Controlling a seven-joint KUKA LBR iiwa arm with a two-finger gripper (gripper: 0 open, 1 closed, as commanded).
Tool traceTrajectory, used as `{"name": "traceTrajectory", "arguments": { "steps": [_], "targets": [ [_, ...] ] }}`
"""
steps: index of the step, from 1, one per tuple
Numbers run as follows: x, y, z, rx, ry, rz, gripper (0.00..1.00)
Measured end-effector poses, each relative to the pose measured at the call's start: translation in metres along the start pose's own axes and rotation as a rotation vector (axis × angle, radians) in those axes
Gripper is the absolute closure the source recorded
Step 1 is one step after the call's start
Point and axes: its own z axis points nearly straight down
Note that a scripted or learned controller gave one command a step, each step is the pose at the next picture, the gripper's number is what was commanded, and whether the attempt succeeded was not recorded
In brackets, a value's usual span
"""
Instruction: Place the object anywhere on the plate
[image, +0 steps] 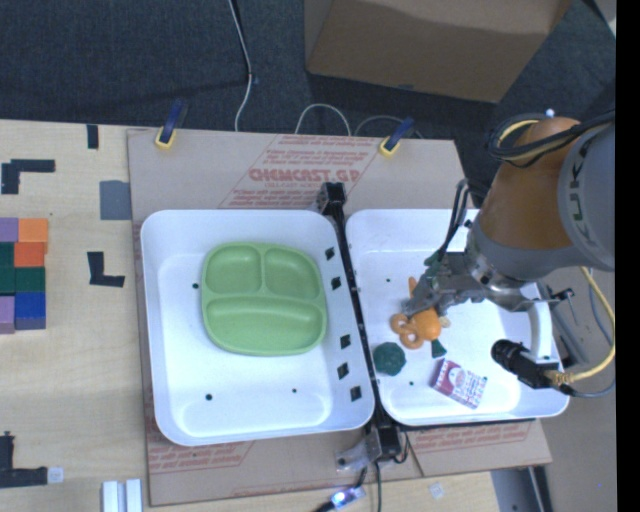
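My gripper (428, 296) is low in the right bin (520, 400), just above the orange toy (418, 323). If my fingers are wide or closed, I cannot tell. I should take the toy at its middle, lift it straight, then carry it left to the plate (264, 298).

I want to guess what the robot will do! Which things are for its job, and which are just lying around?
For the job:
- green plate in the left bin
- orange toy in the right bin, right under the gripper

Just lying about:
- dark green ball
- small pink packet
- coloured blocks on the bench
- cardboard box
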Motion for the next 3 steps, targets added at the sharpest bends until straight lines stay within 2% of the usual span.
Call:
{"name": "traceTrajectory", "arguments": {
  "steps": [1,2,3],
  "targets": [
    [0.058,-0.003,-0.009,-0.003,0.000,-0.003,1.00],
    [0.106,-0.013,0.003,0.000,-0.001,-0.001,1.00],
    [0.169,-0.023,-0.003,-0.001,0.000,-0.003,1.00]
  ]
}}
